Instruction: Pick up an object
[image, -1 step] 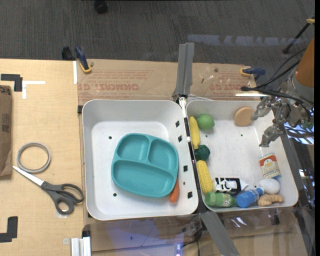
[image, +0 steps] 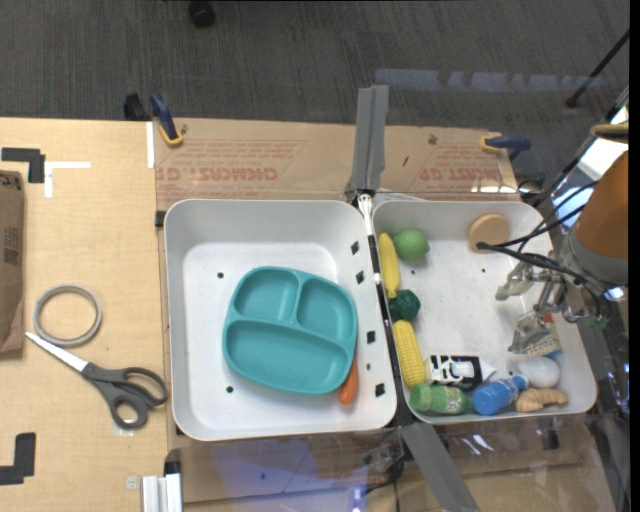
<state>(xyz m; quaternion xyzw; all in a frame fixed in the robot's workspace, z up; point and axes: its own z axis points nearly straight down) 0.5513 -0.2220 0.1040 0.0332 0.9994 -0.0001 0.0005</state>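
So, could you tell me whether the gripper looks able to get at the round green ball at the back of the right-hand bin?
Probably yes. The round green ball lies uncovered with bare bin floor between it and the gripper; only the yellow corn cob crowds its far side.

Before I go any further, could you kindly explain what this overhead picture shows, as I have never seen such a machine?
A fixed camera looks down on a bench holding two shallow white bins. The left bin holds a teal divided plastic plate with an orange carrot-like piece at its edge. The right bin holds toys: a yellow corn cob, a green round fruit and a blue bottle. From the right reaches a robot arm; its metal two-finger gripper hangs over that bin, with nothing visibly held. Grey scissors lie outside.
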